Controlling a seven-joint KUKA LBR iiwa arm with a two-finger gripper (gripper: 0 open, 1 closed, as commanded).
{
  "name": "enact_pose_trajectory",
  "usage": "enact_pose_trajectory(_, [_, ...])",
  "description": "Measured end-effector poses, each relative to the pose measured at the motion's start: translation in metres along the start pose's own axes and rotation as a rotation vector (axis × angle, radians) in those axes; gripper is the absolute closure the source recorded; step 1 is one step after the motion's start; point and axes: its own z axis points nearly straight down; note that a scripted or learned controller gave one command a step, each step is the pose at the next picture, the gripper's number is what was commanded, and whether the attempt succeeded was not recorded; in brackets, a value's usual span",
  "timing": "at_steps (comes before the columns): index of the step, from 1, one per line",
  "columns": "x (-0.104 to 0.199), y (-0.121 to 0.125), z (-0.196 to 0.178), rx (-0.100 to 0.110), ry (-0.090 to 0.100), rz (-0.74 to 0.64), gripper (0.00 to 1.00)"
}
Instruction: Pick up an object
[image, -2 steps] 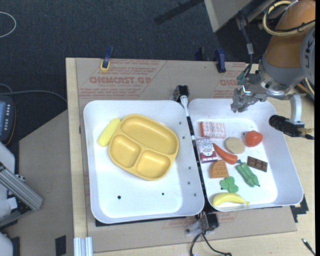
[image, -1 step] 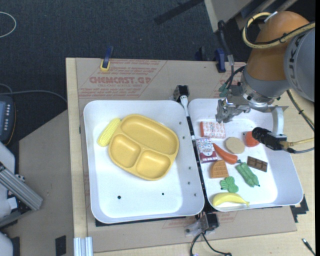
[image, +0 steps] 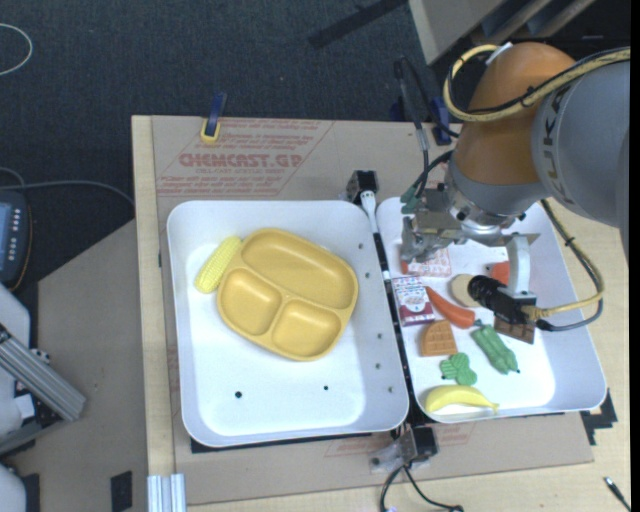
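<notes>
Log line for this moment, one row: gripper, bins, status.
gripper: low over right bin far end, above red-white packet | left bin: yellow tray, corn | status: nothing seen held

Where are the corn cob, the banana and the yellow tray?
Corn cob (image: 217, 264): camera view, middle of the cob, left bin.
Banana (image: 459, 401): camera view, middle of its curve, right bin's near edge.
Yellow tray (image: 287, 292): camera view, ridge between its compartments.

This is a robotics lab. A cable-draped arm (image: 520, 120) works over a worktop (image: 250, 150) bearing white bins (image: 200, 380). Plastic toy food (image: 460, 400) fills them.
</notes>
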Motion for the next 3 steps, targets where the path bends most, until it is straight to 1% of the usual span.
enact_pose_trajectory(1, [0.047,-0.018,-0.021,-0.003,0.000,-0.001,1.00])
enact_pose_trajectory(2, [0.053,-0.008,-0.011,-0.005,-0.002,0.003,1.00])
enact_pose_trajectory(3, [0.032,-0.011,-0.012,-0.002,-0.001,0.006,1.00])
